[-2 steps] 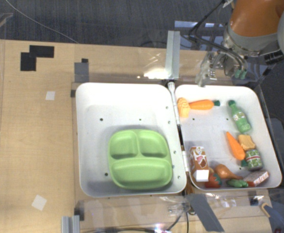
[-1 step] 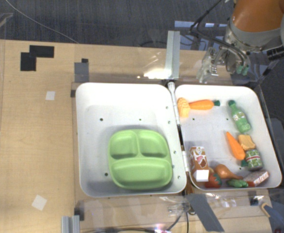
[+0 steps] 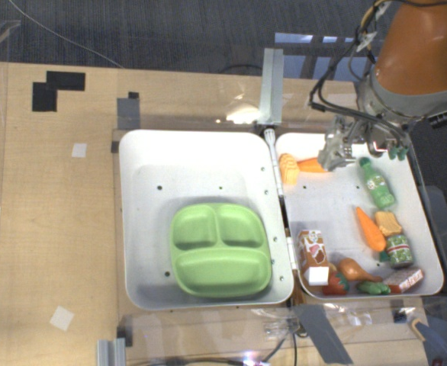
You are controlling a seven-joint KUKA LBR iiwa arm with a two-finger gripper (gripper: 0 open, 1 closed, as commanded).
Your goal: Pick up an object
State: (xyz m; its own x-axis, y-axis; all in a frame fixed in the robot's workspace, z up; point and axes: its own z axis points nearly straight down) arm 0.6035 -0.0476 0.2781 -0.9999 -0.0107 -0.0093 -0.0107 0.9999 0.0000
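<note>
My gripper hangs low over the far left part of the right bin, under the grey and orange arm. A small orange carrot piece lies right at its left side; whether it is touching I cannot tell. A yellow-orange toy food sits just beyond that, against the bin's left wall. To the gripper's right lies a green bottle. Nothing is visibly held.
Nearer the front of the right bin lie a carrot, a toast piece, a green can, a brown carton and several small toy foods. The left bin holds a green divided plate.
</note>
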